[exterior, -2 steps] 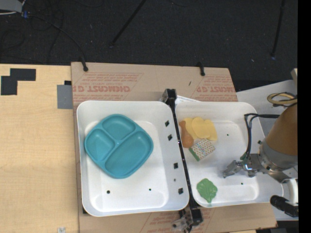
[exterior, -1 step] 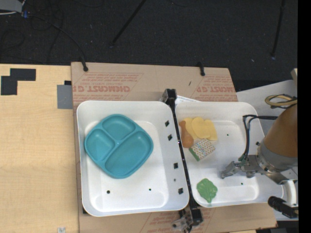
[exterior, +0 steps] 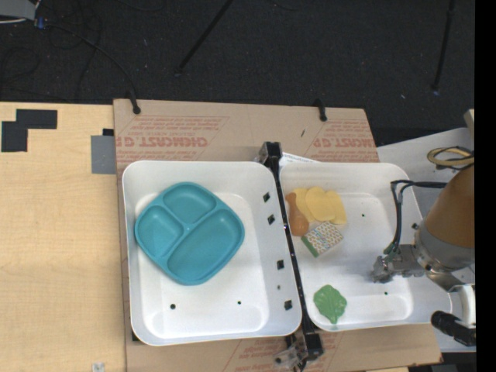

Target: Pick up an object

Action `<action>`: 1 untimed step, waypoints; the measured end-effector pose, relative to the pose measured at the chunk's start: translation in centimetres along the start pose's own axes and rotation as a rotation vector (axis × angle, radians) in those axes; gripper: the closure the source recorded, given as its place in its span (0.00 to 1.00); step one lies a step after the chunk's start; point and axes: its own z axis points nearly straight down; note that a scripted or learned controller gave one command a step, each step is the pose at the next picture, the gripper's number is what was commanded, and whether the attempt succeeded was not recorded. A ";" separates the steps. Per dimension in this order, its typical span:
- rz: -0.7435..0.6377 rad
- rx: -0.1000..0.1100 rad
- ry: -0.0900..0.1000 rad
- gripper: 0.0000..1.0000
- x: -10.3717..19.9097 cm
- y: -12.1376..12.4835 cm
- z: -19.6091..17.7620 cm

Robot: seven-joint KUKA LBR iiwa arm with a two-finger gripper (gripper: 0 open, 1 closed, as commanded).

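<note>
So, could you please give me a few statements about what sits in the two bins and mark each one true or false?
1. The teal divided plate lies in the left bin. True.
2. The green object sits on the plate. False: it lies in the right bin, near its front edge.
3. The yellow object lies in the right bin. True.
4. The gripper hangs over the left bin. False: it is over the right bin.
</note>
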 end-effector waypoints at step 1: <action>-0.005 -0.002 -0.002 1.00 0.1 0.1 -4.2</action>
